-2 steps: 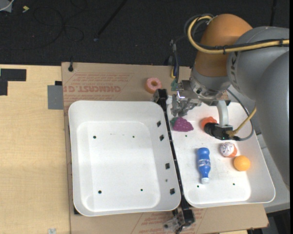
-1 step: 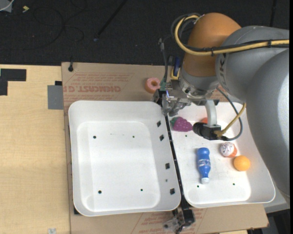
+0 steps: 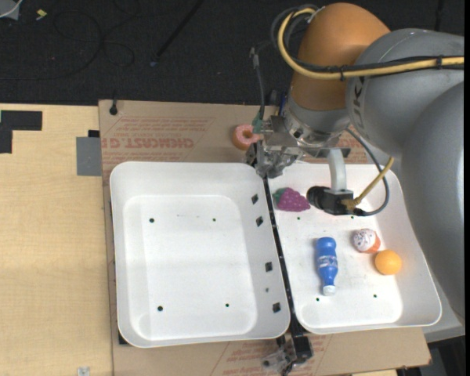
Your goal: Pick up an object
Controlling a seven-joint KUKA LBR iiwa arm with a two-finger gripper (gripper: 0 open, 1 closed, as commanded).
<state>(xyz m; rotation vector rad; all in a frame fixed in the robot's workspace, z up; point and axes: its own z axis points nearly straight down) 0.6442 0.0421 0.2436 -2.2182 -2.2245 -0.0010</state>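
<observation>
You have the gripper (image 3: 272, 163) at the far end of the divide where the left bin (image 3: 119, 249) and the right bin (image 3: 424, 308) meet, over the bins' far rims, with the grey arm (image 3: 411, 77) and its orange band (image 3: 337, 37) reaching in from the right. From this angle you cannot tell whether the claw is apart or together, and you can see nothing clamped in it. All your candidates for picking lie in the right bin. The purple grape cluster (image 3: 291, 200) is the closest, just near of the gripper and close to the bin's left wall. The blue bottle (image 3: 326, 265) lies on its side in the middle of the bin, its white cap pointing to the near side. To its right you have a small speckled ball (image 3: 365, 240) and, just beside that and nearer, an orange ball (image 3: 388, 262). A pink ring (image 3: 243, 137) sits outside the bins on the cardboard sheet (image 3: 172, 135), just left of the gripper and beyond the far rim of the left bin.
</observation>
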